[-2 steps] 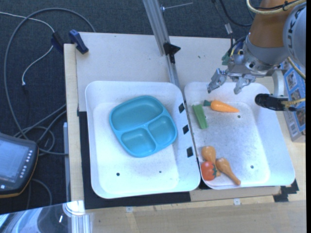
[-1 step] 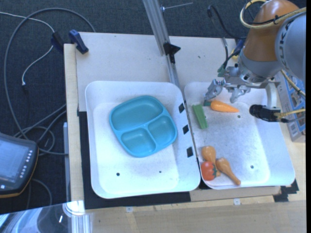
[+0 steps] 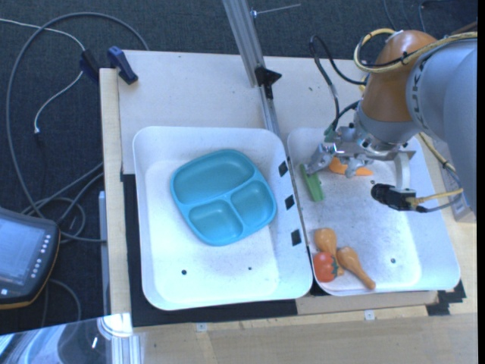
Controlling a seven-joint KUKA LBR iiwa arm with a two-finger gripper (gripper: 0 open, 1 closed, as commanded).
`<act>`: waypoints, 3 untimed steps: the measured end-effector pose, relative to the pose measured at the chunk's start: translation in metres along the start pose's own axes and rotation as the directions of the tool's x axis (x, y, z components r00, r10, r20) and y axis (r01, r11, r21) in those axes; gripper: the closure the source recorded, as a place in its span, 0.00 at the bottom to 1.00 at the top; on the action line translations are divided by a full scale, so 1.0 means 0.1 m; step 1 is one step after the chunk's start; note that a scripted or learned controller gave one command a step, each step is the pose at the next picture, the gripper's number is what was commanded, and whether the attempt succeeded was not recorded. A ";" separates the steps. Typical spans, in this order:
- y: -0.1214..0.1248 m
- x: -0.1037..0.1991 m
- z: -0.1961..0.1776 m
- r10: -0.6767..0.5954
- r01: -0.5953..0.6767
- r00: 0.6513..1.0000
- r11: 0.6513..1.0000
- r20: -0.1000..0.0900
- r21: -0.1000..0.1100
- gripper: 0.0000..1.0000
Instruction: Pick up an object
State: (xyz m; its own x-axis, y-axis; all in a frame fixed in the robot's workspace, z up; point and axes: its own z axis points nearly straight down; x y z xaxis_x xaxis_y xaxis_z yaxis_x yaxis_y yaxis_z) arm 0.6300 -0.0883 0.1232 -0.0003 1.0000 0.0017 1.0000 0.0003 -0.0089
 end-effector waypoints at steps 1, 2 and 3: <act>0.02 0.00 -0.16 0.000 0.000 1.000 1.000 0.000 -0.010 1.00; -0.01 0.07 -0.63 -0.001 0.001 1.000 1.000 0.002 -0.016 1.00; 0.06 0.16 -1.21 -0.002 0.002 1.000 1.000 0.002 -0.018 1.00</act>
State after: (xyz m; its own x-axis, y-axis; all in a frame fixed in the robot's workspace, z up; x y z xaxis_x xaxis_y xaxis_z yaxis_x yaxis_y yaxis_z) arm 0.6372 -0.0722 0.2438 -0.0027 1.0000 -0.0004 1.0000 0.0027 0.0089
